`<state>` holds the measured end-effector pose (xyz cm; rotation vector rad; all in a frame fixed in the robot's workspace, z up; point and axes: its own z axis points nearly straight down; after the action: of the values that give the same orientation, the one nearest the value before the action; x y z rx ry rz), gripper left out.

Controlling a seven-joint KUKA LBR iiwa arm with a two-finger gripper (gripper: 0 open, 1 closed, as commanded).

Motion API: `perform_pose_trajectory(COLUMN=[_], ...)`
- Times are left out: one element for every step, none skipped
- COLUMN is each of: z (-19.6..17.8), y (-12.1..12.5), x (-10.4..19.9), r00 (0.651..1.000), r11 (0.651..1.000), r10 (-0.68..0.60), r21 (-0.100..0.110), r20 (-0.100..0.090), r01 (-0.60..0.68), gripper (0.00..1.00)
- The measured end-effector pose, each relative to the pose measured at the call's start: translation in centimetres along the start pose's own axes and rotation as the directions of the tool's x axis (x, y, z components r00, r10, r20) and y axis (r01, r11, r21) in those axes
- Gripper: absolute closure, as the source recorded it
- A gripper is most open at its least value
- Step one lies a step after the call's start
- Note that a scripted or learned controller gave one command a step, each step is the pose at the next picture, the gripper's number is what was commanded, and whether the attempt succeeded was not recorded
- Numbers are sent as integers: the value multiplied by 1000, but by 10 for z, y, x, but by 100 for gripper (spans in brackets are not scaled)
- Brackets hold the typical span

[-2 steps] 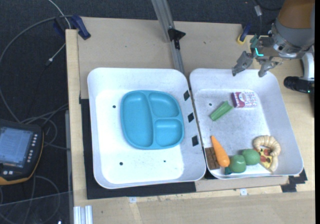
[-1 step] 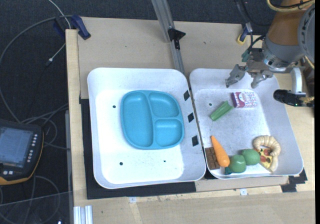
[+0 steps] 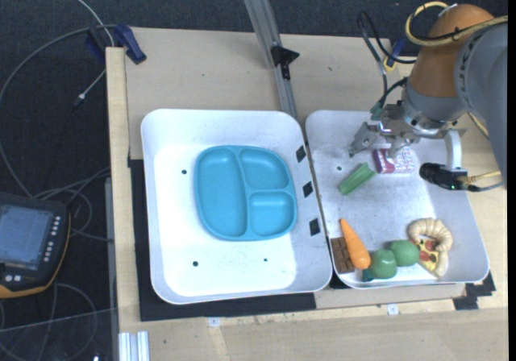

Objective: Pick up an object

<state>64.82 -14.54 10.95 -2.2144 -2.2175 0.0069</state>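
Arm enters from right, gripper (image 3: 379, 139) low over the right bin (image 3: 451, 214), just above a pink-white box (image 3: 393, 161) and green cylinder (image 3: 355, 179). Carrot (image 3: 355, 244), green ball (image 3: 384, 265), pretzel-like toy (image 3: 430, 243) at near edge. Left bin (image 3: 161, 214) holds 1 blue 3-compartment plate (image 3: 244, 192).
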Motion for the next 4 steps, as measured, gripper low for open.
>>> perform_pose_trajectory(z=[9,-4,-63,-115], y=[4,6,0,9], x=[-1,-1,-7,-13], r00=[1000,1000,1000,1000], r11=[1000,1000,1000,1000], r10=[-1,-2,1,0], r21=[-16,-22,-16,-17], r20=[6,6,4,5], r01=[1,2,-1,0], gripper=[0,100,100,100])
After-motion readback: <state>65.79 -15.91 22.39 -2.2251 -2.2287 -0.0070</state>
